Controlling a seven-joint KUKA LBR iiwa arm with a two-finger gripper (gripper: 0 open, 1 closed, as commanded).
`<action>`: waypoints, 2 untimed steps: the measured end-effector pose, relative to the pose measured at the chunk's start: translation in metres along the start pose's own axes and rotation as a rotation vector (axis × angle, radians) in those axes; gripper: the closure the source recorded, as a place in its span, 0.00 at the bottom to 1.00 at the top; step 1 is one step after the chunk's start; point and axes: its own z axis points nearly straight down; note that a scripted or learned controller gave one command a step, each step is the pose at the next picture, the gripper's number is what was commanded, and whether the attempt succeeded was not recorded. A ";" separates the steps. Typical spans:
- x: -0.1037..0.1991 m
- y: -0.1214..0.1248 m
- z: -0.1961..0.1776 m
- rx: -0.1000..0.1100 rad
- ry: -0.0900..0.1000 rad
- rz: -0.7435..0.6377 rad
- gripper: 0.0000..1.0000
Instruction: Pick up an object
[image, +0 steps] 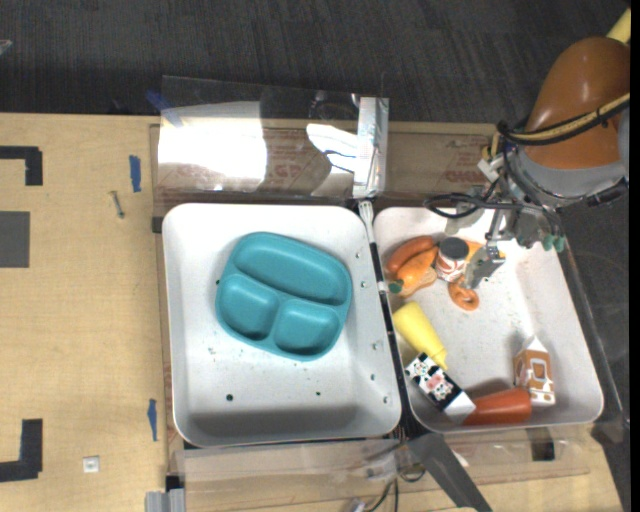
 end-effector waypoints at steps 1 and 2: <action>0.074 -0.027 0.110 0.000 -0.001 -0.168 0.00; 0.129 -0.031 0.108 0.008 -0.032 -0.224 0.00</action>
